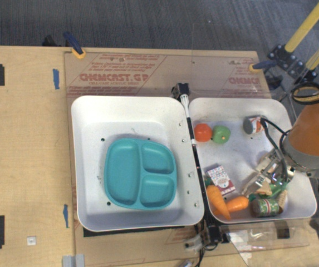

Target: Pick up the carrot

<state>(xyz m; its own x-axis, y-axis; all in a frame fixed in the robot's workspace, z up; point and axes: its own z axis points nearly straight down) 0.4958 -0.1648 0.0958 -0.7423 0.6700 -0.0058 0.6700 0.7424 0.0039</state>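
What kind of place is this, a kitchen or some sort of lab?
Probably a robotics lab, not a kitchen: a robot arm reaches over two white bins of toy food like a carrot, on a taped plywood bench.

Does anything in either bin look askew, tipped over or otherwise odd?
Mildly. The can lies on its side in the right bin, crowded against the carrot near the front wall. The teal tray sits flat in the left bin.

1. Teal divided plate (140, 173) lies in the left bin (87, 149)
2. Carrot (219, 203) rests at the lower left of the right bin (293, 121)
3. Gripper (266, 177) hangs lower right, above a can (266, 206)
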